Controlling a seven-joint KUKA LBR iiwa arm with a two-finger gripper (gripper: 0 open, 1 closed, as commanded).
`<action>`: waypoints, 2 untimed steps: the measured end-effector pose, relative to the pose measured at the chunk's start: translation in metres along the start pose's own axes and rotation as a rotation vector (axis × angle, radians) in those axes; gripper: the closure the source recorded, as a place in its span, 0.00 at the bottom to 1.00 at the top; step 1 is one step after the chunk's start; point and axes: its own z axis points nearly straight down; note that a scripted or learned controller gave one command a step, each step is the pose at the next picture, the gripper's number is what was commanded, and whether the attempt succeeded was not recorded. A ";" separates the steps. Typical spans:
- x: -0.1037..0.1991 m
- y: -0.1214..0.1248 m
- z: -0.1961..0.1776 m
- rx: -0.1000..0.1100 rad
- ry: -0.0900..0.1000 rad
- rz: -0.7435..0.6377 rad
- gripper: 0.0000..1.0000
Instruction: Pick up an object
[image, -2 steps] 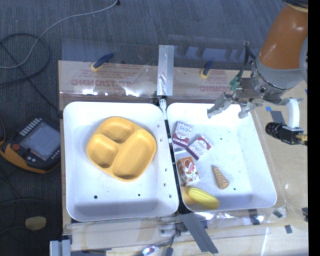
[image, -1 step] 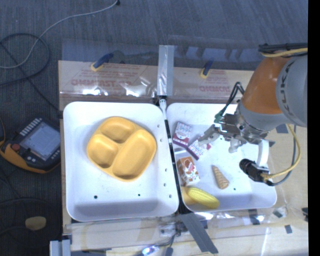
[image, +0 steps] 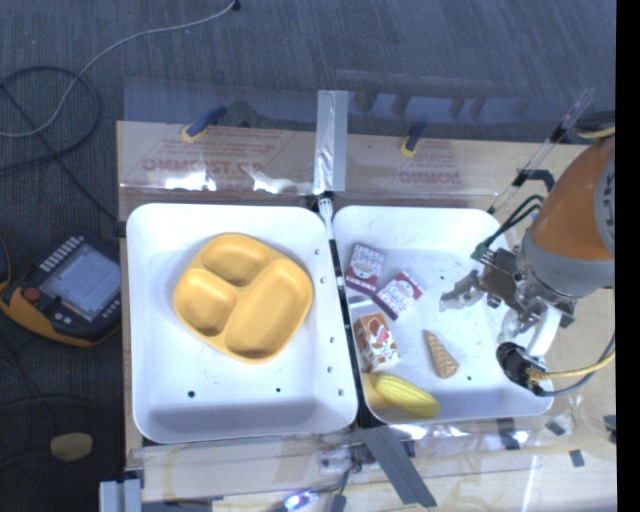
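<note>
The right bin (image: 430, 225) holds several small items. Two red-and-white cartons (image: 366, 263) (image: 397, 295) lie near its left wall, with an orange carton (image: 376, 341) below them. A tan cone (image: 440, 354) lies near the middle. A yellow corn cob (image: 402, 395) rests at the front edge. My gripper (image: 463, 291) hangs over the right half of this bin, to the right of the cartons and above the cone. It is apart from all of them and nothing shows in it.
A yellow three-compartment plate (image: 243, 295) sits in the left bin (image: 150, 400). The arm's grey and orange body (image: 570, 240) covers the right bin's right edge. A black cable end (image: 515, 362) hangs by the bin's right front corner.
</note>
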 end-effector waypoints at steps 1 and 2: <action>-0.054 0.012 0.070 0.001 0.001 -0.258 0.00; -0.008 0.008 0.113 -0.012 -0.001 -0.504 0.00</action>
